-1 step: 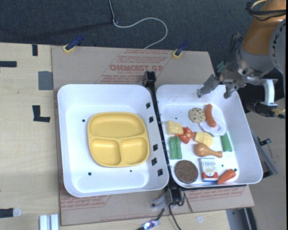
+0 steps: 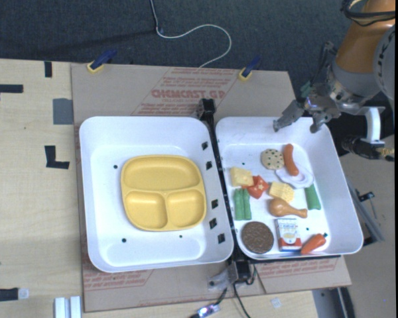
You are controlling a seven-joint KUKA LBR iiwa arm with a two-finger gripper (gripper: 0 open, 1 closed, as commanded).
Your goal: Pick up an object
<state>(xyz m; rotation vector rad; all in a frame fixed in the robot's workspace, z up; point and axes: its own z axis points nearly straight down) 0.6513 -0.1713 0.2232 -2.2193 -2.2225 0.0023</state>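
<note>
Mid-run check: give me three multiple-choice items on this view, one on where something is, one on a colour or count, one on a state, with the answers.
1. Where does the yellow three-compartment plastic tray lie?
A. In the left white bin
B. In the right white bin
C. On the cardboard outside the bins

2. What colour is the round patty-like disc near the front of the right white bin?
A. Blue
B. Dark brown
C. White

3. How does the two-finger gripper stand?
A. Shut on the red toy sausage
B. Open, above the right bin's far edge, holding nothing
C. Pressed into the yellow tray

Answers: 1 A, the tray sits in the left white bin. 2 B, the disc is dark brown. 3 B, its fingers are spread with nothing between them; the red toy sausage lies apart in the bin.
</note>
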